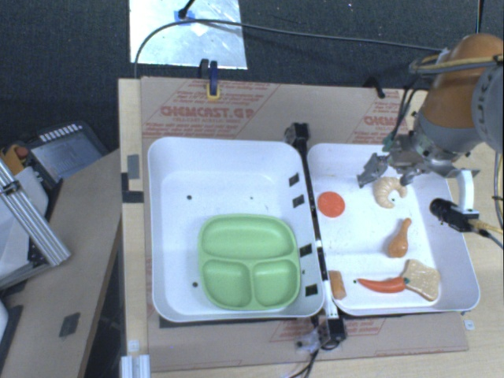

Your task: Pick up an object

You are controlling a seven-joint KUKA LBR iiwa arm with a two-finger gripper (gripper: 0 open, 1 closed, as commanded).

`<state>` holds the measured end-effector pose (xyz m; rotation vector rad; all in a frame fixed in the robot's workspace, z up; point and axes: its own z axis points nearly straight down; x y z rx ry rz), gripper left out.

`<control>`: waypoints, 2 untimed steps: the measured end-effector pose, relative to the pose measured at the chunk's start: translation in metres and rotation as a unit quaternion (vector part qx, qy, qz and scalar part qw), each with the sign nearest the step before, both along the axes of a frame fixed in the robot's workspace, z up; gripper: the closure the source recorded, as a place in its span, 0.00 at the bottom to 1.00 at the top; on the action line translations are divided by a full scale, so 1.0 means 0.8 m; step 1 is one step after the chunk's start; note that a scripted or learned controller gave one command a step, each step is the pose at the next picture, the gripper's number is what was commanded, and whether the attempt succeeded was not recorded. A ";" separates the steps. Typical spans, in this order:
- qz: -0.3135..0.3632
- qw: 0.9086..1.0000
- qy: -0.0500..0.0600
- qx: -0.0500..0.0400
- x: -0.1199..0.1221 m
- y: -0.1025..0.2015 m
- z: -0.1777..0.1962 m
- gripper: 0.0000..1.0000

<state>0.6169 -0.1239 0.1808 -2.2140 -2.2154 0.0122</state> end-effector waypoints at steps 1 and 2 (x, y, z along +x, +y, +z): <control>0.001 1.000 -0.007 -0.001 0.004 0.000 0.011 0.00; 0.000 1.000 -0.005 0.000 -0.006 0.003 -0.063 0.00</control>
